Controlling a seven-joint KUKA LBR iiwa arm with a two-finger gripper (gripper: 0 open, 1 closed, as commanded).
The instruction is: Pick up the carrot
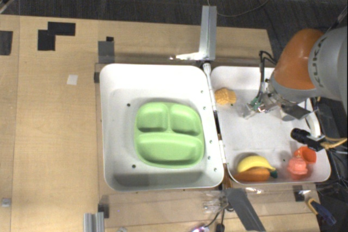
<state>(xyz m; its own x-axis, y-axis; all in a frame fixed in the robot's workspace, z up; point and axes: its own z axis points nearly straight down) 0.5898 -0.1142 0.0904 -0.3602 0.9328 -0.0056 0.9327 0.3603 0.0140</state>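
The small orange toy carrot (254, 174) is lying at the right white bin's (239, 133) front edge, touching a yellow plastic banana (254, 162), likely light, rigid and slippery, best pinched across its middle, while the gripper (254, 108) is hovering well apart.

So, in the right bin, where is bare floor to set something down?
The middle of the right bin is bare, between the corn piece above and the banana below. The near edge is crowded: banana, carrot, pink toy. The gripper takes the far right.
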